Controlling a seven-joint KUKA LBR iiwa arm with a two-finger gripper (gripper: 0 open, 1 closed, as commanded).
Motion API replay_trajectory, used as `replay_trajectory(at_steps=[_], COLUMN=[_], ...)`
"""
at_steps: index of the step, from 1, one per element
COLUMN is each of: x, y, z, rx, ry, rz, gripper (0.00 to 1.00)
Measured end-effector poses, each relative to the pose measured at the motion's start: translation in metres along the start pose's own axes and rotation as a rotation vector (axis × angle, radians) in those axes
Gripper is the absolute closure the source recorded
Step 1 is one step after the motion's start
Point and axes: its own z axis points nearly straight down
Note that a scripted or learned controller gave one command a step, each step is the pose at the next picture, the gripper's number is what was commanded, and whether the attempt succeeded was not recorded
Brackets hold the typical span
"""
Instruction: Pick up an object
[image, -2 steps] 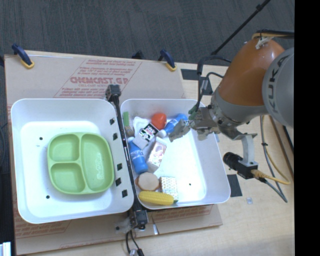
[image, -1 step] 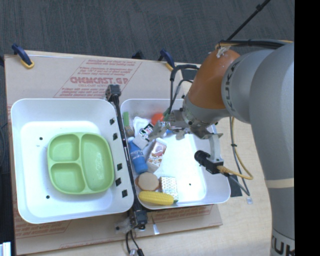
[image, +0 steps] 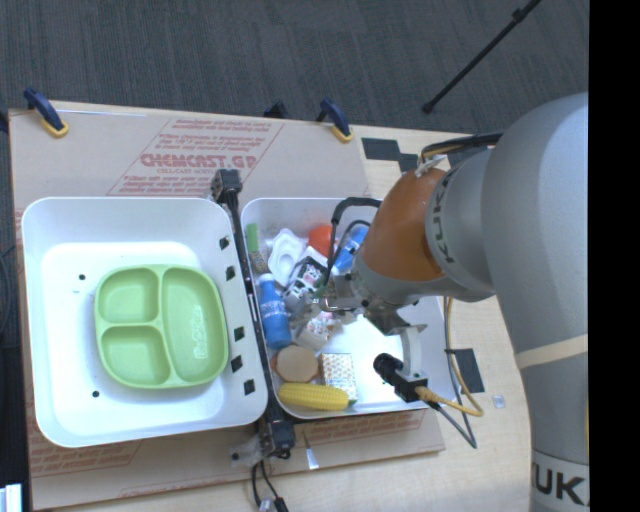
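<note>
Camera view: grey two-finger gripper (image: 322, 300) down among clutter in right shallow white bin (image: 425, 310), cannot tell its state. Just left of gripper, blue plastic bottle (image: 271, 305); further below it, yellow corn cob (image: 314, 397) by bin's near wall.

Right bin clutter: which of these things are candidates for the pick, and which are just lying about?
Job:
hand, low over the right white bin
blue plastic bottle
yellow corn cob
round tan disc
patterned packet

Lying about:
green three-compartment plate in the left white bin
printed cardboard sheet
</note>
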Motion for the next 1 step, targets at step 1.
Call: replay_trajectory(at_steps=[1], x=[0.0008], y=[0.0012], z=[-0.0105], rx=[-0.002], ry=[0.000], rz=[-0.005], gripper=[1.00])
